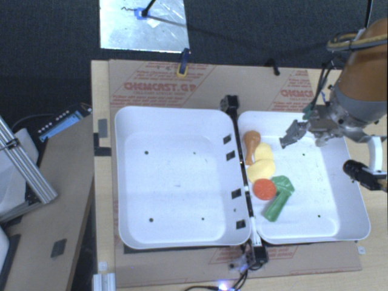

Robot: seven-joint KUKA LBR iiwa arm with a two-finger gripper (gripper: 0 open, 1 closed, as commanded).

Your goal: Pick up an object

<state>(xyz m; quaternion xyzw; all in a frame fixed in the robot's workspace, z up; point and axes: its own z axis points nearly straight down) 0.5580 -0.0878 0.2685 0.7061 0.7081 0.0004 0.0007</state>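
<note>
Several toy foods lie against the left wall of the right bin (339, 217). A brown drumstick-shaped piece (251, 142) is farthest back, then a yellow piece (262, 163), a red-orange round piece (264, 189) and a green piece (279, 200) nearest the front. My gripper (307, 136) hangs over the back middle of the right bin, to the right of the drumstick piece and apart from all the objects. It is open, with the white bin floor showing between its fingers.
The left bin (176, 174) adjoins the right one along a black clipped divider (239, 168). The grey arm with its orange band (364, 71) comes in from the right. A black part (364, 173) juts over the right bin's right rim.
</note>
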